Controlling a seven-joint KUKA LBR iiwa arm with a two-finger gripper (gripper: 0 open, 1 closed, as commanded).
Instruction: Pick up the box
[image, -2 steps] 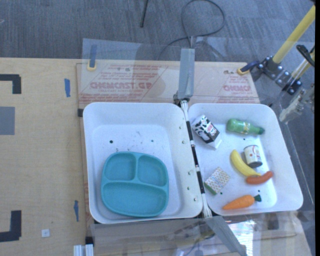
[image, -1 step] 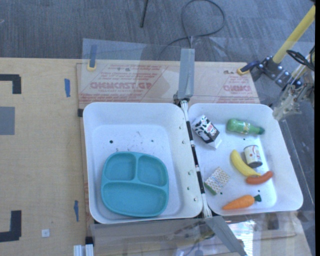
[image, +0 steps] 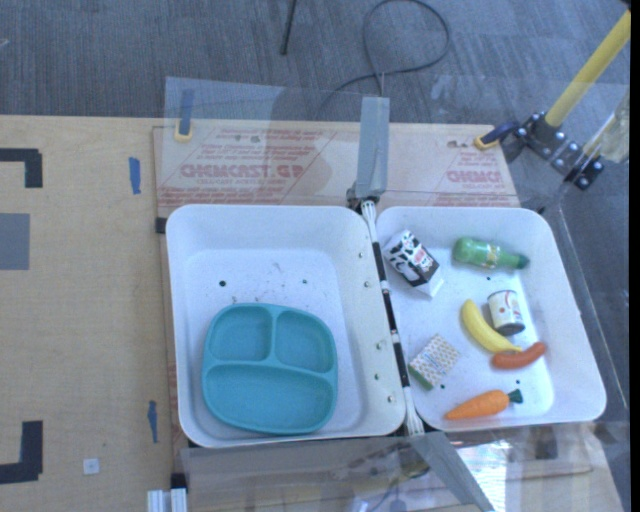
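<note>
A small flat box (image: 434, 360) with a pale chequered top and a green side lies in the right bin (image: 570, 250), near its left wall toward the front. A black-and-white cow-print carton (image: 412, 262) lies tilted at the back left of the same bin. Nothing touches either one.
The right bin also holds a green bottle (image: 488, 254), a small can (image: 506, 312), a banana (image: 483, 327), a red pepper (image: 519, 356) and a carrot (image: 484, 404). A teal divided plate (image: 270, 368) sits in the left bin (image: 190, 250). A yellow pole with a black clamp (image: 560, 140) stands at the back right.
</note>
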